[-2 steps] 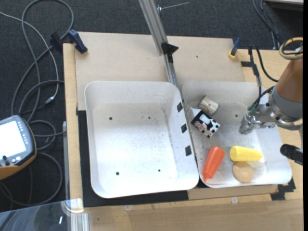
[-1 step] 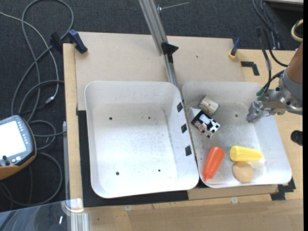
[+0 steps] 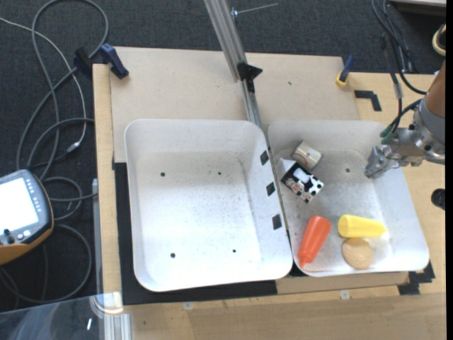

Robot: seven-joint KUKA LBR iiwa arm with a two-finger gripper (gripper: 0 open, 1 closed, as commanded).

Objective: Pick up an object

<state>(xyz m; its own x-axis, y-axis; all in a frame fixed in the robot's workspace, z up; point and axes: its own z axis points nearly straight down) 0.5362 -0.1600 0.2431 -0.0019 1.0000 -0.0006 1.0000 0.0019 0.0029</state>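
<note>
Four objects [image 3: 312,237] lie left of gripper [image 3: 375,167].

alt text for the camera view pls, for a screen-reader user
The gripper hovers over the right bin's far right side, above five small objects: an orange cylinder, yellow piece, tan lump, black-and-white toy and beige block.

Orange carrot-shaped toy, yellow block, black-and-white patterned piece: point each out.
Orange carrot-shaped toy [image 3: 313,238], camera view, mid-body.
Yellow block [image 3: 362,226], camera view, top face.
Black-and-white patterned piece [image 3: 303,182], camera view, centre.
</note>
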